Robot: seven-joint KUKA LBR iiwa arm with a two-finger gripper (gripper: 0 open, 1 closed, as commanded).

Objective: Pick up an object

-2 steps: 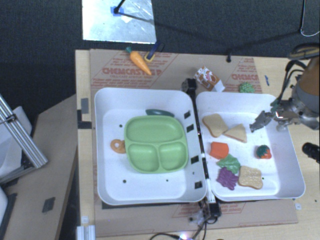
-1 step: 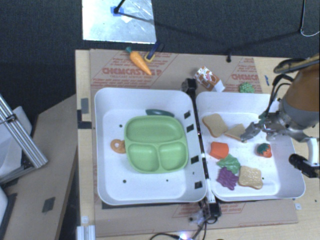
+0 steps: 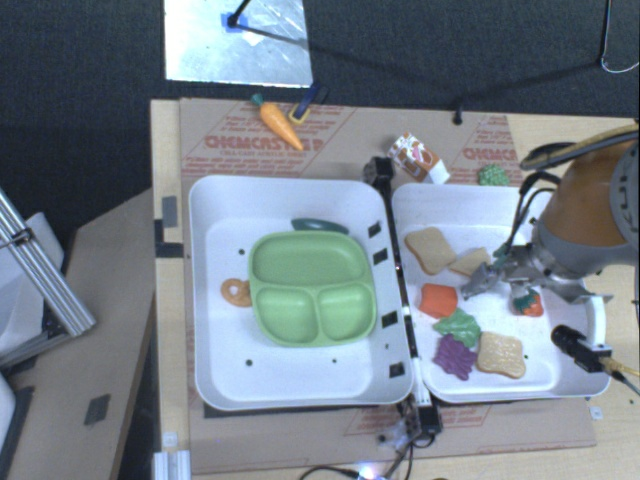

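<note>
Nearest the camera, at the front of the right bin [image 3: 500, 392], a slice of toast [image 3: 501, 354] lies flat beside a purple bunch of grapes [image 3: 455, 356]. Just behind the grapes sits a green leafy piece [image 3: 458, 323], and behind that an orange-red block [image 3: 438, 299]. Farther back in the same bin a larger bread slice [image 3: 430, 249] rests next to a smaller tan wedge [image 3: 469, 261].

My arm [image 3: 597, 213] comes in from the right, its orange band over the bin's far right side, and my jaws [image 3: 503, 276] hang low over the middle of that bin, between the tan wedge and a small red-and-green piece [image 3: 529, 303] that looks like a tomato or strawberry. From this angle I cannot tell how far apart they stand, nor whether anything sits between them; nothing is plainly lifted. All the food pieces appear to lie on the bin floor.

In the left bin [image 3: 215, 268] a green divided plate [image 3: 310, 288] takes up the centre, with a dark green thing [image 3: 320, 225] peeking from behind its back edge and a small pretzel [image 3: 237, 292] just off its left side.

On the worktop [image 3: 170, 298] behind the bins lie a toy carrot [image 3: 280, 124], a small red-and-white carton [image 3: 419, 158] and a green sprig [image 3: 492, 175].
</note>
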